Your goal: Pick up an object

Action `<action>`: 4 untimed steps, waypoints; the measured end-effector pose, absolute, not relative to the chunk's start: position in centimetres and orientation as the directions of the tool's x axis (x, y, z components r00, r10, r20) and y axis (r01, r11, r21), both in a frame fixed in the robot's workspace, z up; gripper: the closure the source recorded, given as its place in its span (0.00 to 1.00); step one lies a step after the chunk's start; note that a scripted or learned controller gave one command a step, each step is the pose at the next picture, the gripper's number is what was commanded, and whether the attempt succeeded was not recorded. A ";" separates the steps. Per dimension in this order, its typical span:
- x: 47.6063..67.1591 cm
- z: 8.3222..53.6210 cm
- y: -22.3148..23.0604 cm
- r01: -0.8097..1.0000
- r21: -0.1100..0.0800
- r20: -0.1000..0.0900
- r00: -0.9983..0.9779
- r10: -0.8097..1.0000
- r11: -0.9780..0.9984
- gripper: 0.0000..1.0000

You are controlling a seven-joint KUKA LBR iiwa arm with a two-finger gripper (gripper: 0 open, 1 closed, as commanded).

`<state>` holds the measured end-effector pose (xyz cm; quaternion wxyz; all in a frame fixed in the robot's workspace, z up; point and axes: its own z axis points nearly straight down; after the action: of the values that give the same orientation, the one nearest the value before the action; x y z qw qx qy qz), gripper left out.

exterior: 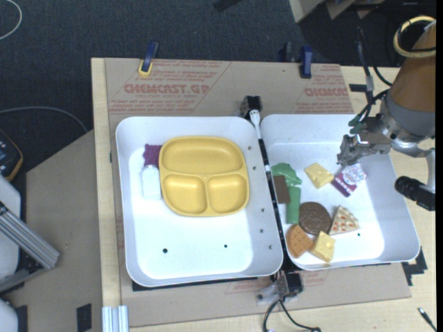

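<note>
Pincer (348, 159) above purple packet (348, 178), right bin (394, 241), cheese wedge (318, 175) nearby

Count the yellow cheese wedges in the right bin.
2. One cheese wedge lies near the bin's middle, left of the gripper; the other cheese wedge sits at the front edge, beside the cracker. Others may be hidden.

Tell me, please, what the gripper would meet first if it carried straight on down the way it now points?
Most likely the small purple-and-white packet lying in the right white bin, just under the gripper; depth is hard to judge from this slanted view.
</note>
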<state>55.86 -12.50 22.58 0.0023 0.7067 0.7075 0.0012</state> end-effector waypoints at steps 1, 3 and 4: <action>51.6 21.5 -9.4 1.000 -0.006 0.003 -0.002 1.000 0.002 1.00; 49.4 21.4 -8.8 1.000 -0.005 0.001 0.000 1.000 0.000 1.00; 50.7 22.8 -8.6 1.000 0.004 -0.001 -0.001 1.000 0.002 1.00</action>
<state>50.74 -8.63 22.82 0.0018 0.7066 0.7076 0.0009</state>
